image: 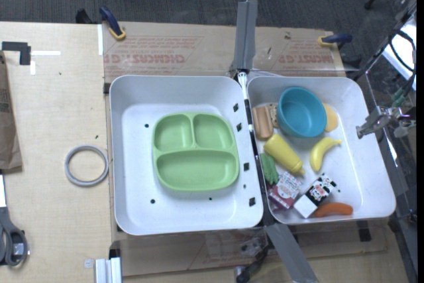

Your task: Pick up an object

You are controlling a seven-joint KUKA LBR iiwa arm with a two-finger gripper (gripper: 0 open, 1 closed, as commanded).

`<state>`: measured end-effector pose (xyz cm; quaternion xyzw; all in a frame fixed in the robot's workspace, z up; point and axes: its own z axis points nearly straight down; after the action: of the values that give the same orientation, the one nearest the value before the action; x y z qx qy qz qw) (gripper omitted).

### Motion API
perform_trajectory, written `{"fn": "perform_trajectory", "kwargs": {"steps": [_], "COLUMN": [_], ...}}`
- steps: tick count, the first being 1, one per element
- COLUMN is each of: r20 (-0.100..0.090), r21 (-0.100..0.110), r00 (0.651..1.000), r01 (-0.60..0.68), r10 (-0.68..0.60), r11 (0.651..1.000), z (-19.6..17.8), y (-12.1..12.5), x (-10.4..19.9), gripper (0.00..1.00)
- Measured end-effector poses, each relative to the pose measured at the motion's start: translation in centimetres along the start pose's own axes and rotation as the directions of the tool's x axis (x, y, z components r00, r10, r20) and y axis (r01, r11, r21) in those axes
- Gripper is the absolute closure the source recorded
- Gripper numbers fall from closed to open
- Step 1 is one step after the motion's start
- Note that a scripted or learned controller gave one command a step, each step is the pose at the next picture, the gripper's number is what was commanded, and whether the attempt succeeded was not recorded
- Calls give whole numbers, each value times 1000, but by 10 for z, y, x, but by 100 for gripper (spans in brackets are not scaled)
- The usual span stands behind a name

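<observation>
The right bin (371, 142) holds all the loose pieces, so any pick has to come from there. The tool (372, 124) hangs at that bin's right rim, a thin metal shape against the clutter beyond, and I cannot tell from here how it is set; nothing sits in it.

The banana (322, 151) lies on bare white floor right of the centre, apart from its neighbours, and looks the easiest choice. It seems a moulded plastic toy: light, stiff, smooth-skinned, so likely to slip unless gripped across its curved middle, where the sides run nearly parallel.

The blue bowl (301, 111) at the back is a hard, glossy round; I would take its rim rather than its wide body. Just in front of it and to the left, the yellow bottle (283, 152) lies tilted, rounded and probably prone to rolling. The bread slice (263, 120) leans by the left wall. At the front, the small cartons (301, 192) are crowded together, boxy and flat-faced, with an orange carrot (333, 210) beside them near the front wall.

The left bin (126, 142) carries a green divided plate (195, 151), broad, shallow and awkward to pinch.
</observation>
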<state>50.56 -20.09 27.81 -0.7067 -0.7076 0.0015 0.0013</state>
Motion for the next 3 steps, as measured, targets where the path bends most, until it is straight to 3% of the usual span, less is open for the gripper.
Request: {"fn": "perform_trajectory", "kwargs": {"steps": [1,2,3], "r20": [0,0,0], "r21": [1,-2,-2], "r00": [974,997,997], "r01": [-227,80,77], "r10": [227,-80,-77], "r11": [974,997,997], "z": [106,187,179], "y": [31,63,64], "x": [-4,4,4], "gripper": [0,0,100]}}
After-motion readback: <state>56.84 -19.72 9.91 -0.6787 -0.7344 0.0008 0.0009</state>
